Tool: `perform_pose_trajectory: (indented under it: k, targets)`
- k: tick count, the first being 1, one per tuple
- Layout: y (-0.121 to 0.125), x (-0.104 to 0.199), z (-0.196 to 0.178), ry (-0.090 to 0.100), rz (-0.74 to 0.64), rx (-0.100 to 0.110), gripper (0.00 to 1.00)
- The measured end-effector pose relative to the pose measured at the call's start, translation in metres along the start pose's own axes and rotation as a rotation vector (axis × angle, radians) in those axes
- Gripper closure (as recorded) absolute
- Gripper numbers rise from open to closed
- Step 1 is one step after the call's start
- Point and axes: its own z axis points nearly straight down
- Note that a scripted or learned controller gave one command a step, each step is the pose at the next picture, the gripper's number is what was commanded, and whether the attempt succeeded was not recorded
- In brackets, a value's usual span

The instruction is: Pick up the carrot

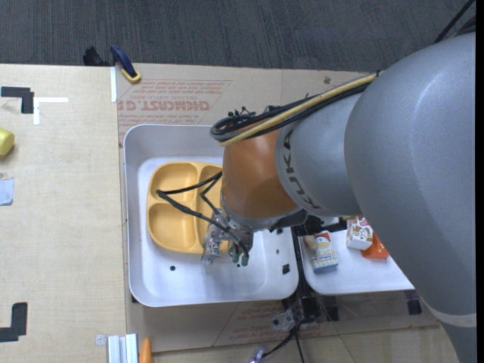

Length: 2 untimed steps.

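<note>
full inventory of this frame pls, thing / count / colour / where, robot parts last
bins: 2, white, side by side on the bench; the right one mostly under the arm
divided plate: 1, yellow, in the left bin, left half
carrot: 1, orange, right bin, partly hidden by the arm
small carton: 1, white with blue and red print, right bin
small box: 1, white with red, right bin, touching the carrot or just beside it
yellow object: 1, at the bench's left edge, cut off
blue clamp: 1, blue and yellow, bench's far edge
arm: 1, grey with orange band, over both bins
gripper: 1, over the left bin by the plate's edge, nothing visibly held
</note>
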Motion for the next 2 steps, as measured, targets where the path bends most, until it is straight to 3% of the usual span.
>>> perform_pose_trajectory:
  k: [1, 2]
  targets:
    - [-0.009, 0.001, -0.12, 0.0, 0.604, 0.001, 1.0]
    - [0.002, 0.026, -0.139, 0.0, 0.901, 0.003, 1.0]
